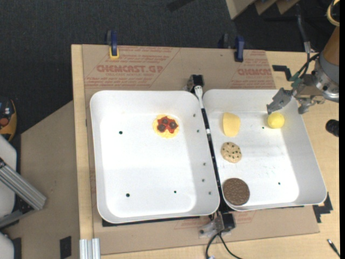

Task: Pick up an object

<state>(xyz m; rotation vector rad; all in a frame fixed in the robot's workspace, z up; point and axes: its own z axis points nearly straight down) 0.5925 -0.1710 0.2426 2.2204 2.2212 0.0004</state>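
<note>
The grey arm reaches in from the right and its pincer [291, 101] hangs over the far right corner of the right-hand shallow white bin [302, 161], with two grey fingers spread apart, one near the small round yellow ball-like object [275, 121] and the other out toward the bin's right wall. The pincer is open and grips nothing; the yellow object lies on the bin floor just beside the left finger [280, 99], not between the two. To do the pick well, the pincer probably needs to shift left and toward the near side so the ball sits centred in the gap, then descend until the tips bracket its widest part before closing. A round thing is likely to roll or squirt out if one finger touches first, so a square, even closure matters. The pale yellow wedge-shaped piece [231, 124] sits well apart to the left, leaving room for the approach, and the bin's far rim is close enough to watch.
</note>
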